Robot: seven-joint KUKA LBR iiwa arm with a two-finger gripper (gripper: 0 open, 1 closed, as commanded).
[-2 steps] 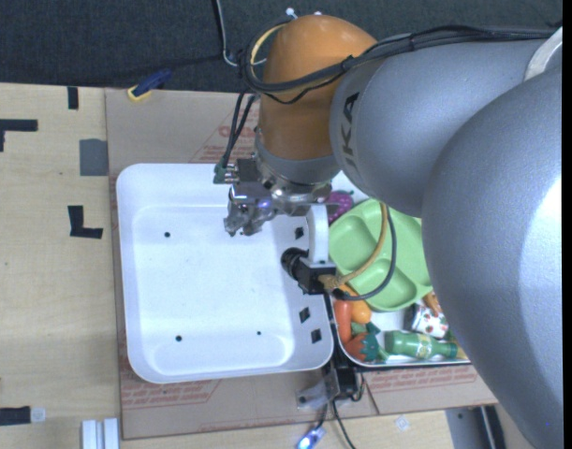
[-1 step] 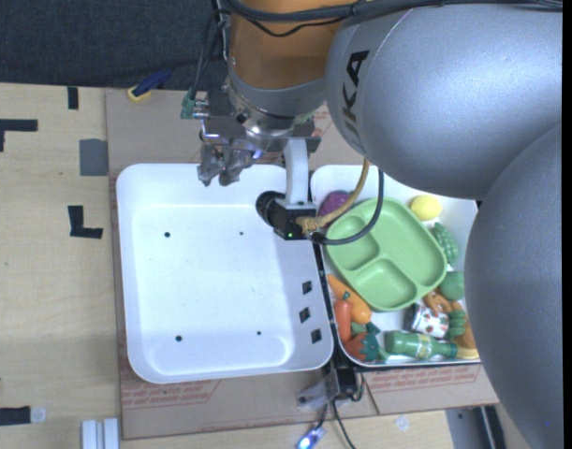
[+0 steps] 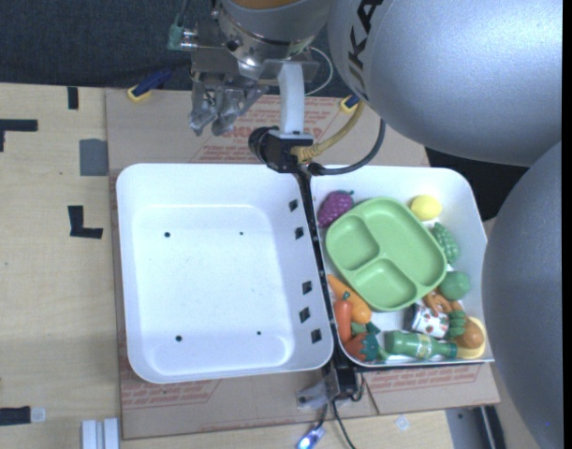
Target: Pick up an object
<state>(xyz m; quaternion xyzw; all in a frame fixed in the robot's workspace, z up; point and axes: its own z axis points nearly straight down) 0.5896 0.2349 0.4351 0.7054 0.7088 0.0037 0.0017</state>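
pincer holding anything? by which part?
Nothing held. The pincer hangs over the bench beyond the bins, with nothing between its fingers; the toys lie in the right bin.

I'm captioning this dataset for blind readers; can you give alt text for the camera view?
A grey robot arm holds its gripper above the far edge of two white bins. The right bin holds a green divided plate amid toy fruit and vegetables; the left bin sits beside it.

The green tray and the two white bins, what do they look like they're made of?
The green tray looks like moulded plastic: even colour, soft sheen, rounded compartments. The white bins seem glossy plastic too, with smooth curved rims, though coated metal can't be ruled out.
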